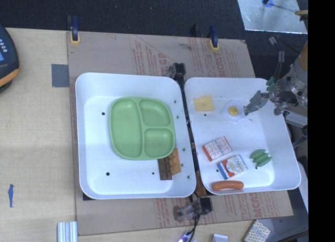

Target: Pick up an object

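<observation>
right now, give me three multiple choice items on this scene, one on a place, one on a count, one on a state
1. Where does the green divided plate lie?
A. left bin
B. right bin
C. on the cardboard outside the bins

2. How many compartments does the plate have?
A. two
B. three
C. five

3. How does the gripper stand to the small yellow item?
A. lifting it clear of the bin
B. beside it, low over the right bin
C. pressing it into the plate

Answers:
1 A, the plate sits inside the left bin.
2 B, one long section and two smaller ones show.
3 B, the item lies on the bin floor just left of the gripper.
</observation>
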Controlling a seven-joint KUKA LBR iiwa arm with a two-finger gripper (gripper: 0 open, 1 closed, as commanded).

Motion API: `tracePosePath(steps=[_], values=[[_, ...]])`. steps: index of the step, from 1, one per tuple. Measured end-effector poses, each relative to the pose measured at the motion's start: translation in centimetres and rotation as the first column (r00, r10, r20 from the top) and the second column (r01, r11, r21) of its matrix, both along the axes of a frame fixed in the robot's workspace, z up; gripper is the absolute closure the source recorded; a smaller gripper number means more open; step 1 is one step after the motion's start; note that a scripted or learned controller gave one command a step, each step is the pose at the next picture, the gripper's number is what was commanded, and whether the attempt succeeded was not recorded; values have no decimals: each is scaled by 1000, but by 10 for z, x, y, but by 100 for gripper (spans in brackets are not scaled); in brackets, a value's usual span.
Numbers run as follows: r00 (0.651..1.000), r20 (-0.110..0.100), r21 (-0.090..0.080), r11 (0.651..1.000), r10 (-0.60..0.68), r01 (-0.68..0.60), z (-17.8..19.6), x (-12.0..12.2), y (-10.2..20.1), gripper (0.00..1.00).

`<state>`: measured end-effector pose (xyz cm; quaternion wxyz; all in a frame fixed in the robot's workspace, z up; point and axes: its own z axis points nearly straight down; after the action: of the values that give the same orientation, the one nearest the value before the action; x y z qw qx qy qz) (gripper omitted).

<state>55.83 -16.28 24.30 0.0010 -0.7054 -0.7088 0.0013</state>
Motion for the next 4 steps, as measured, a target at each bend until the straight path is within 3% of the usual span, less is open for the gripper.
tracePosePath(steps=[1, 2, 3, 4], values=[[1000, -13, 5, 1000, 4, -4, -118, -29, 45, 0], [1000, 1, -1, 1000, 3, -3, -153, 34, 37, 0], [1000, -11, 4, 1000, -2, 2, -152, -74, 52, 0], [1000, 7, -3, 1000, -4, 4, -150, -14, 0, 0]])
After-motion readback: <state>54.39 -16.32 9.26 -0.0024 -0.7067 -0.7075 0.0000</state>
